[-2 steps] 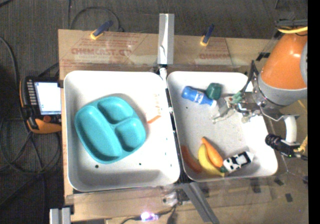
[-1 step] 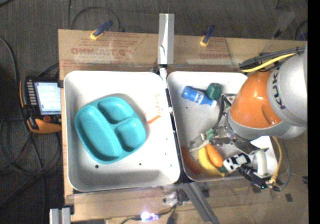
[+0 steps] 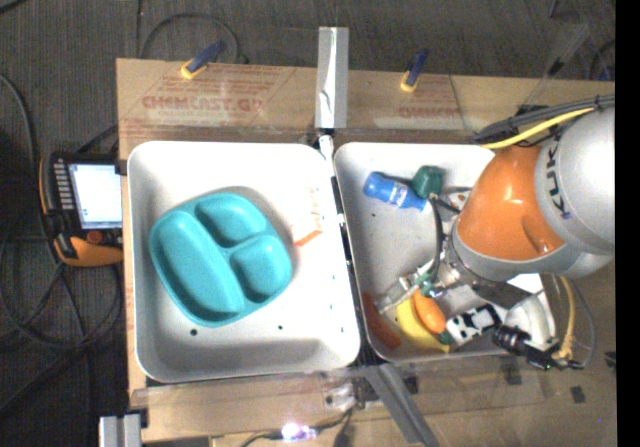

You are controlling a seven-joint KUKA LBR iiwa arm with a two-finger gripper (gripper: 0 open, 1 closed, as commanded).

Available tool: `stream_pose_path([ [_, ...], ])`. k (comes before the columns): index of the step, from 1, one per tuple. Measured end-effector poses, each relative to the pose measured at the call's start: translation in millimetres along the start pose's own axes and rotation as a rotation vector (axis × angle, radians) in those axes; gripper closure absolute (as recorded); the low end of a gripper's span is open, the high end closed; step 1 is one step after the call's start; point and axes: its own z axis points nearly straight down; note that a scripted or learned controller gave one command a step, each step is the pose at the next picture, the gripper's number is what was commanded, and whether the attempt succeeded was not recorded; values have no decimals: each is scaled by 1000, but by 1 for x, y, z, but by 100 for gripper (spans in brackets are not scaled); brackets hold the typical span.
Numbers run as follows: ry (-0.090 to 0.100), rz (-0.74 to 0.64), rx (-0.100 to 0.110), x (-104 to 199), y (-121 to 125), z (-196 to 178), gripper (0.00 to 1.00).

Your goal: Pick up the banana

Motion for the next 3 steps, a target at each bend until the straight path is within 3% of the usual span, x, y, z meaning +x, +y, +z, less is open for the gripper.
stream_pose_path([
  [1,6,279,-4,-3,1,0,0],
  [3,0,-99,0,-2,-1,0,0],
])
